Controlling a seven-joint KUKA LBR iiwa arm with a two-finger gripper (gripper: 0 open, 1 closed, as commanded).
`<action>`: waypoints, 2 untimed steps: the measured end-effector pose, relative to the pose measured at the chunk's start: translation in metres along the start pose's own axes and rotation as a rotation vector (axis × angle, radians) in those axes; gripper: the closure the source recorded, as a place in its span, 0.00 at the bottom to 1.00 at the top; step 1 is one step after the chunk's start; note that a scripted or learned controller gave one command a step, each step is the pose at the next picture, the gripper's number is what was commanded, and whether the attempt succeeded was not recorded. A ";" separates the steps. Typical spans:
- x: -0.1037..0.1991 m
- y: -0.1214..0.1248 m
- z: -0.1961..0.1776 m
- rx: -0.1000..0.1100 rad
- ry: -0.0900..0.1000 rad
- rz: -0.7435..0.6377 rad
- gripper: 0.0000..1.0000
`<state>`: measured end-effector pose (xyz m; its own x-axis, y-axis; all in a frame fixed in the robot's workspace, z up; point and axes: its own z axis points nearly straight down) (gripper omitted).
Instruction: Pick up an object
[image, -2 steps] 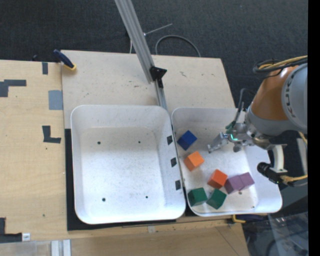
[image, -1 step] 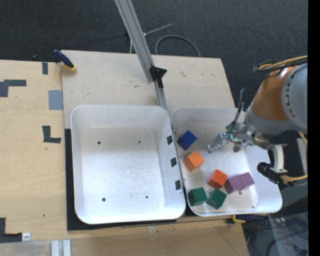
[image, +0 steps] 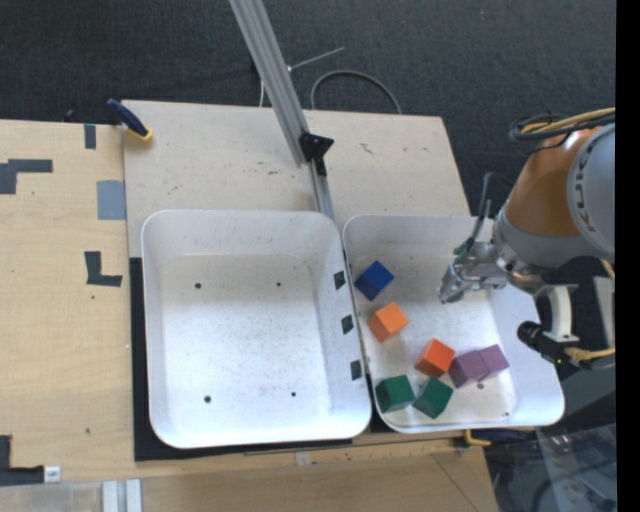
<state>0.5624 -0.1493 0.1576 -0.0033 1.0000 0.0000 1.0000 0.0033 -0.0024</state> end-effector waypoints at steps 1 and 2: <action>-0.010 0.011 0.000 -0.002 0.000 0.001 1.00; -0.045 0.101 -0.093 -0.015 -0.005 -0.001 1.00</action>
<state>0.6638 -0.1944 0.2500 -0.0042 1.0000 -0.0055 0.9999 0.0042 0.0121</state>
